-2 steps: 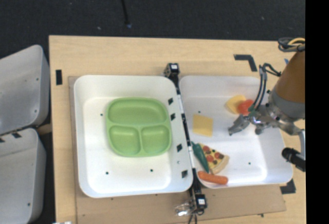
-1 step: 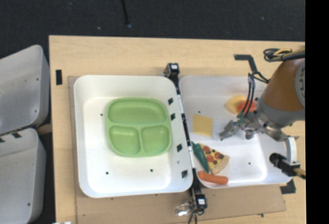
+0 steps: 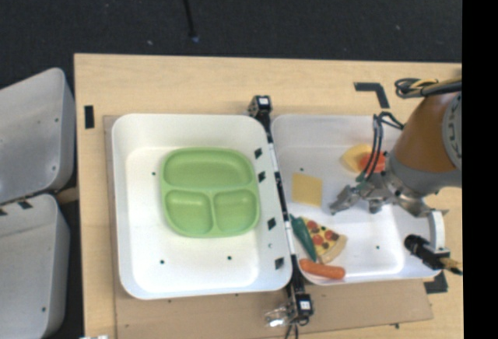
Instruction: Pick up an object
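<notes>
The arm is reaching in from 3 o'clock over the right bin (image 3: 366, 127), and the tool (image 3: 352, 198) is hanging low above the bin floor near its centre. Whether the tool is spread or pressed together, I cannot tell from where I am standing; nothing is showing in its grip.

Candidates for the pick are all lying in the right bin:
- A flat yellow cheese slice (image 3: 306, 189), just beside the tool at its 9 o'clock. It is looking thin, light and probably smooth; lying flush on the floor, it is offering only its edges.
- A pizza slice (image 3: 327, 242) at the tool's 7 o'clock, touching a green-handled piece (image 3: 301, 235). It is looking like stiff, light toy plastic; the thicker crust end is likely the better hold.
- A reddish sausage (image 3: 323, 271) against the bin's 6 o'clock wall, rounded and liable to roll.
- A yellow-and-orange item (image 3: 359, 158) at the tool's 1 o'clock, partly hidden by cables.

The left bin (image 3: 124, 174) is carrying a green divided plate (image 3: 210, 191). Both bins are sitting on the desk (image 3: 194, 85).
</notes>
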`<action>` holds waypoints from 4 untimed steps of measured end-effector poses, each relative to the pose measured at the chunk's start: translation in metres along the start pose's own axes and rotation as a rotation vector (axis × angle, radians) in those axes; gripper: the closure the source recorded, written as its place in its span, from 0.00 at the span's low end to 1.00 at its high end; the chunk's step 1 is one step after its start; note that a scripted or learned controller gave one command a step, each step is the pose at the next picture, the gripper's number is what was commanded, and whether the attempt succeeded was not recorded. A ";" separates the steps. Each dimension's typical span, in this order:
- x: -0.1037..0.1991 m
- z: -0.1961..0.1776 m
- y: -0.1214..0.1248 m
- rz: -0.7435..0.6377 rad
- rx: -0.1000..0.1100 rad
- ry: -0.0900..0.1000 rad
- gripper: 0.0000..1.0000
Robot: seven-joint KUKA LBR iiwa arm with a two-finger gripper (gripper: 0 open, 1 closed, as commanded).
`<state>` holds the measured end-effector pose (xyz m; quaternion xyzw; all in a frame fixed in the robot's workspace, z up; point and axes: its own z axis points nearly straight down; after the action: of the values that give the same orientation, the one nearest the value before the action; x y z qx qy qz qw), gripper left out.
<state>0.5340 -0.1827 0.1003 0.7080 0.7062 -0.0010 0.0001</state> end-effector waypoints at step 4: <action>0.042 -0.118 0.009 -0.009 -0.002 0.002 1.00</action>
<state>0.5432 -0.1407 0.2180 0.7049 0.7093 0.0004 0.0002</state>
